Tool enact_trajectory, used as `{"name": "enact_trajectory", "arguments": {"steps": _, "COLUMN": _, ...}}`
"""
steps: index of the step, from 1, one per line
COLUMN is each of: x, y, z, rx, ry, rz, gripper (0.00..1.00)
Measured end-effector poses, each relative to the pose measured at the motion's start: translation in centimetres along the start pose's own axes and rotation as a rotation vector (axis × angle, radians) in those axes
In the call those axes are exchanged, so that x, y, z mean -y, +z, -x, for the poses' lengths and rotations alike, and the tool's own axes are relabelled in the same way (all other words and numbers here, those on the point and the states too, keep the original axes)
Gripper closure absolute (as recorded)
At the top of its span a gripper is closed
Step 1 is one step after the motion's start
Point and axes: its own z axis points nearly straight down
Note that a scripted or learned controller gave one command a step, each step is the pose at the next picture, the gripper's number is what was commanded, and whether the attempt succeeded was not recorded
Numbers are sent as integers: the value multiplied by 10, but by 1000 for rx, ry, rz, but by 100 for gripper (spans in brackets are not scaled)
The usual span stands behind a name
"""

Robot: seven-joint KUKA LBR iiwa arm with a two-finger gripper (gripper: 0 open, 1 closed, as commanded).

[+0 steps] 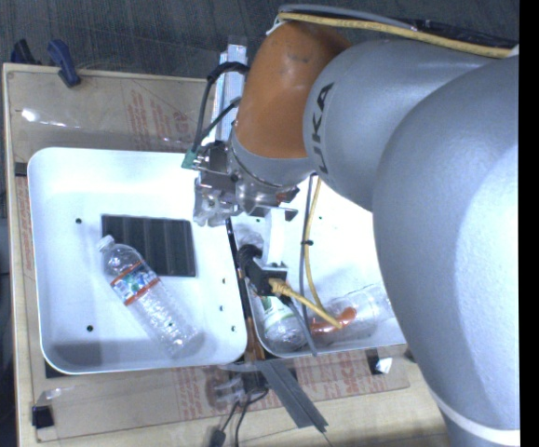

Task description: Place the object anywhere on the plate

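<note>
My gripper (221, 205) hangs over the rim between the bins; whether it grips anything I cannot tell. The left bin (55, 250) holds a clear plastic bottle (148, 298) beside a dark plate (153, 243).

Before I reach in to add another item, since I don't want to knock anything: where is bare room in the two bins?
The left bin has bare floor above the dark plate and along its left wall, beside the plastic bottle. The right bin is crowded: a green-labelled bottle, a clear bottle and the arm overhead.
</note>
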Motion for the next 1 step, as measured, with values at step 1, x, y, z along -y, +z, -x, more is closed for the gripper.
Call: {"name": "enact_trajectory", "arguments": {"steps": 1, "x": 26, "y": 62, "z": 8, "rx": 2, "ry": 6, "rz": -5, "gripper": 100}}
